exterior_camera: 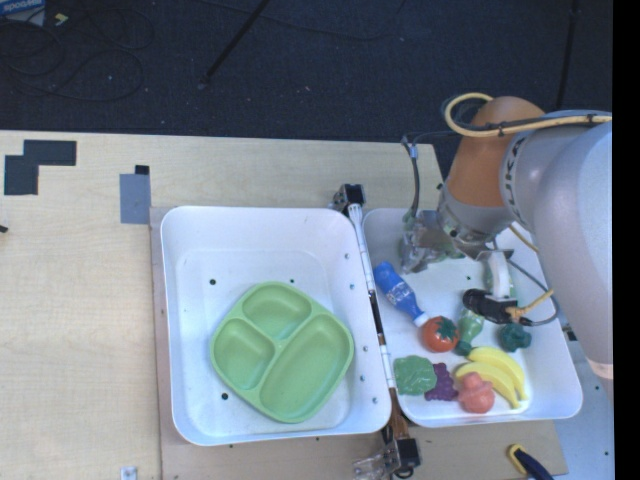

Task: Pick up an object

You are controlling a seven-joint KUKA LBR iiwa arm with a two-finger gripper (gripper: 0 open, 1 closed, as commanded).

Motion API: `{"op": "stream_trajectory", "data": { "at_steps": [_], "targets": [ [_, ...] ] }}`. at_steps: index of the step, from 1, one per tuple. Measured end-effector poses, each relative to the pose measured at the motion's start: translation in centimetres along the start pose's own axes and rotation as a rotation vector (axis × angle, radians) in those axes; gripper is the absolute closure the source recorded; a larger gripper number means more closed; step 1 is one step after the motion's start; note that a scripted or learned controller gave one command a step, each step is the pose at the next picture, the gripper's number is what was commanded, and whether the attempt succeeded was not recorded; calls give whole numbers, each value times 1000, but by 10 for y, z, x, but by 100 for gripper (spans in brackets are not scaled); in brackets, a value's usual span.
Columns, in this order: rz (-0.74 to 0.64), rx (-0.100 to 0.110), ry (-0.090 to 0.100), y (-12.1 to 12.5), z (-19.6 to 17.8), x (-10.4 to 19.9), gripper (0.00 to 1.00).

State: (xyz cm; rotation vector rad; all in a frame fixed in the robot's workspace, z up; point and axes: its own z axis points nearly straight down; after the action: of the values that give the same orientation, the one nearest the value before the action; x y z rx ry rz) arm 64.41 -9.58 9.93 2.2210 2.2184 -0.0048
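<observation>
Two white bins sit side by side on the bench, and we sweep across from the far one. Well off to the gripper's left lies the left bin [180, 268], and in it a green divided plate [283, 351], three compartments, lying flat toward the bin's near side.

Now over the divider into the right bin [570, 393], where the action is. The gripper [428, 253] hangs low over this bin's upper left corner, at the end of the grey arm [565, 218] with its orange band. Whether its fingers are apart or closed, I cannot tell from up here, and nothing can be seen held in it.

Just below and to its left lies a blue bottle [397, 290] on its side, slanting toward the bin's middle, white cap pointing away from the gripper. Touching that cap end sits a red tomato [438, 334]. Further below, near the front wall: a green leafy vegetable [414, 375], purple grapes [441, 385] just beside it, then a pinkish-red fruit [477, 394] and a yellow banana [500, 371] curving over it. Right of the tomato sit small dark green pieces [514, 337], below a black cable.
</observation>
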Motion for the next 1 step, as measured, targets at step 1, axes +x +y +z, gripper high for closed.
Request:
{"op": "stream_trajectory", "data": {
  "at_steps": [1],
  "targets": [
    [5, -6, -15, 0, -2, -8, 0]
  ]
}}
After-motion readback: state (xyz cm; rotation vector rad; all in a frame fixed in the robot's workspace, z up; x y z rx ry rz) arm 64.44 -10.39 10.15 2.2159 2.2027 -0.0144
